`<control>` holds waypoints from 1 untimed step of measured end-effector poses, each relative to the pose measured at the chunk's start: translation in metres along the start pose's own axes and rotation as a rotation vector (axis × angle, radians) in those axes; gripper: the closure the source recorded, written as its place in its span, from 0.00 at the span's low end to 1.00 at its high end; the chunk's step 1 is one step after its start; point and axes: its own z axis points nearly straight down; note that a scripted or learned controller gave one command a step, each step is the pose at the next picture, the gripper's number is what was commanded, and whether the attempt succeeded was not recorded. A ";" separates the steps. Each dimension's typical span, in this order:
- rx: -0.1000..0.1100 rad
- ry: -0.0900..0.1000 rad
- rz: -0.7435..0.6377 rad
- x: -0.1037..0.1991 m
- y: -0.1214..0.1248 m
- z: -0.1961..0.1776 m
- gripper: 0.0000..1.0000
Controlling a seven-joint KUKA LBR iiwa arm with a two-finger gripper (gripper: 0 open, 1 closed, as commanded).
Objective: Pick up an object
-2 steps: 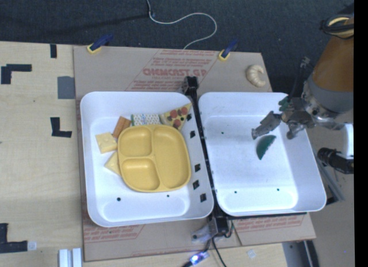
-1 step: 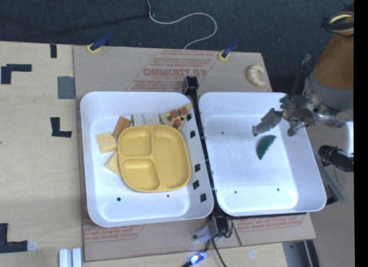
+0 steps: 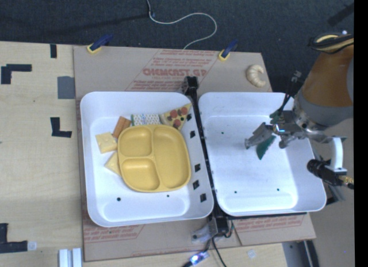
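Note:
My gripper (image 3: 266, 141) hangs over the right bin (image 3: 241, 202), toward its right side. A small dark green object (image 3: 263, 147) sits between the grey fingers (image 3: 253, 141), and the gripper is shut on it. In the left bin (image 3: 98, 202) lies a yellow divided plate (image 3: 154, 157). Around the plate's upper left edge are a tan cracker-like square (image 3: 106, 142), an orange-brown piece (image 3: 121, 126) and a pizza-slice toy (image 3: 179, 114).
The arm's grey and orange body (image 3: 328, 87) stands over the right bin's right rim. A black divider (image 3: 198, 145) runs between the bins. A beige lump (image 3: 257, 75) rests on the cardboard behind the right bin, and a white cable (image 3: 184, 21) trails across the back.

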 end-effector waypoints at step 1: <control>0.000 0.000 -0.001 0.002 0.007 0.047 0.00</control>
